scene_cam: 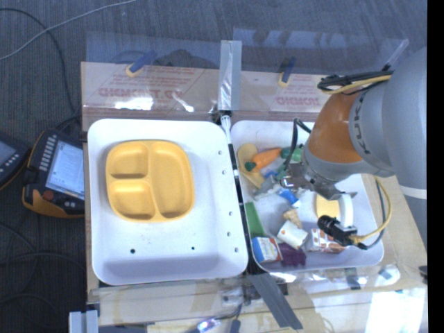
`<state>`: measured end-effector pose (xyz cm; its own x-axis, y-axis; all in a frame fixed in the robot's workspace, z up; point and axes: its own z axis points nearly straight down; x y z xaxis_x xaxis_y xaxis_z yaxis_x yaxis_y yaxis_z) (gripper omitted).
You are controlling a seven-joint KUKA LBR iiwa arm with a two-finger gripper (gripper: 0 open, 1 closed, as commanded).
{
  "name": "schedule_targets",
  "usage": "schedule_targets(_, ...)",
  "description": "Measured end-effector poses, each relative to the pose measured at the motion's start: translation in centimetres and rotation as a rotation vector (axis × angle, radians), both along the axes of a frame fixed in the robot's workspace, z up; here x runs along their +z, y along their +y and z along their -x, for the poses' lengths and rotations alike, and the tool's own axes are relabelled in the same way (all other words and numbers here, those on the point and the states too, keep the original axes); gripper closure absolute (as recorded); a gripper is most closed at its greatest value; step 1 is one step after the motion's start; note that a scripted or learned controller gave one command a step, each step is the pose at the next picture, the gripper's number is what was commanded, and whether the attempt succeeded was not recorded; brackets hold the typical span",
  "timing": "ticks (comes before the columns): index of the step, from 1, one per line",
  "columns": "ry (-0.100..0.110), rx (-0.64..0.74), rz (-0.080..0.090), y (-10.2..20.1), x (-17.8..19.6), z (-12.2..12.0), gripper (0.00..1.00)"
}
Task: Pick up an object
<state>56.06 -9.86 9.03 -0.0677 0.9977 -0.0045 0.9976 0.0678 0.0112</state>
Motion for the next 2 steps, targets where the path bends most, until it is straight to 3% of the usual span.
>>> schedule_targets(1,-0.002,0.001,-0.003,0.1,1.0,-0.1,1.0)
schedule_targets(2,0.014,-0.099,-0.001,6.0,9.3,-6.7,1.0)
